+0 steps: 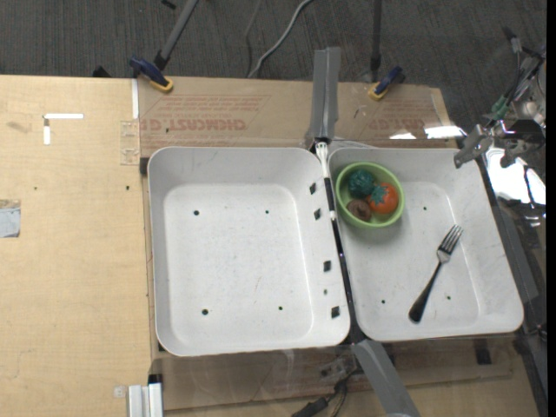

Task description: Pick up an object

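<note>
Landmark: take the green bowl [370, 195] as your reference; it sits in the back left corner of the right bin [486, 320], close to the divider between the bins.
Bowl contents: a teal lump, an orange-red piece and a small brownish bit, packed against each other.
Fork: the fork [435, 272] lies flat in front of the bowl and to its right, apart from it, tines toward the back, dark handle toward the front edge.
Left bin: the left bin [174, 320] lies on the far side of the divider from the bowl.
Arm: metal parts with cabling [512, 120] show well right of the bowl, past the bin's right rim, too cluttered to sort out.
Fingers: you cannot tell whether they are spread or pressed together; nothing is seen pinched or touched.
Risk, fork: thin and flat on the floor, so your fingers may scrape past it or tip it out of a shallow pinch.
Risk, bowl: the rim blocks a low approach; a bump could shove the bowl into the wall, and crowded pieces may slip.
</note>
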### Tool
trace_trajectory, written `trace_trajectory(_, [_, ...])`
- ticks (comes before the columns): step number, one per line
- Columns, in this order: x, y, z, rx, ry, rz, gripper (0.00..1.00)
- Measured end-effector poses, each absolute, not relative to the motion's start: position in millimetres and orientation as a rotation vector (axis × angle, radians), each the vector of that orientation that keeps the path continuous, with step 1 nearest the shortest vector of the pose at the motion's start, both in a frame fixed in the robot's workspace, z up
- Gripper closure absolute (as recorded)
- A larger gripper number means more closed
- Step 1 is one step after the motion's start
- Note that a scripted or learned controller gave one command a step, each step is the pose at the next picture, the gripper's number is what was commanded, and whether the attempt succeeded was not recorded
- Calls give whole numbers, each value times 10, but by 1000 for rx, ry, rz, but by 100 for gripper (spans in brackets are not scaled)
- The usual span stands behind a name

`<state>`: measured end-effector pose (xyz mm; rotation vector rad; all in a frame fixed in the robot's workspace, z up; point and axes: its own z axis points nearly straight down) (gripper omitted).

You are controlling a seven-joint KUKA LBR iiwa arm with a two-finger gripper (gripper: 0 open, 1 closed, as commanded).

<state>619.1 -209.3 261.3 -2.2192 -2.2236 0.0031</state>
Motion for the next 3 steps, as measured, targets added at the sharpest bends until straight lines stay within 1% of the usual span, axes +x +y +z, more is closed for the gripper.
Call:
trace_trajectory(1, [5231, -1714, 1234, -2243, -2195, 4, 0])
trace_trajectory(2, [6188, -2108, 919, -1975, -2445, 0, 0])
trace_trajectory(3, [5310, -2170, 916, -1976, -2432, -7, 0])
